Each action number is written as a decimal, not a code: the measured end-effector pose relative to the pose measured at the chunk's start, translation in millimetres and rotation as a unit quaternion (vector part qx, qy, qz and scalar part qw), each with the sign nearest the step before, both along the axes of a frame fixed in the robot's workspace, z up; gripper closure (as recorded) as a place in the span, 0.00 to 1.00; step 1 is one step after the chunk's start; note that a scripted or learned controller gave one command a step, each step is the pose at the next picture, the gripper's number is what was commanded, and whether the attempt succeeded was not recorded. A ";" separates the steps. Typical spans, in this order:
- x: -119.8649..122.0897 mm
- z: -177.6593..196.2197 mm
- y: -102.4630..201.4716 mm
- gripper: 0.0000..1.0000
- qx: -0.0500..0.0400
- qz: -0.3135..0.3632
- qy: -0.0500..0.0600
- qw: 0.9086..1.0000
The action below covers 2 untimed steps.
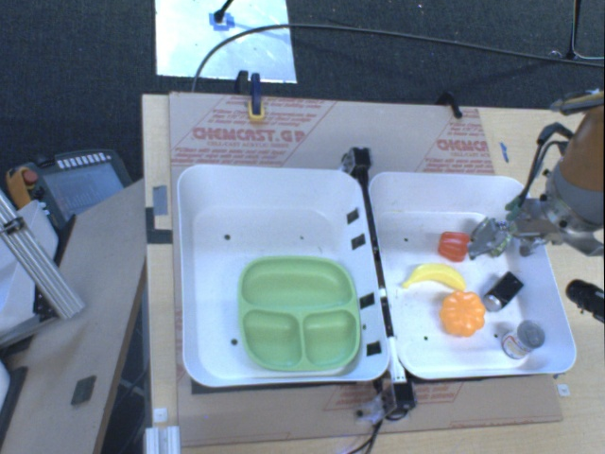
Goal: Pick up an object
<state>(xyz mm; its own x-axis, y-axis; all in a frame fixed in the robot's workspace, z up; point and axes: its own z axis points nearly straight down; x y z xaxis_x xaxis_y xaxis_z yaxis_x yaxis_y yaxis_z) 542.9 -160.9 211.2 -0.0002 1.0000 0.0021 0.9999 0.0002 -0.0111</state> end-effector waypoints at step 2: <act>-4.5 -50.4 6.9 0.00 0.000 0.001 -0.004 1.000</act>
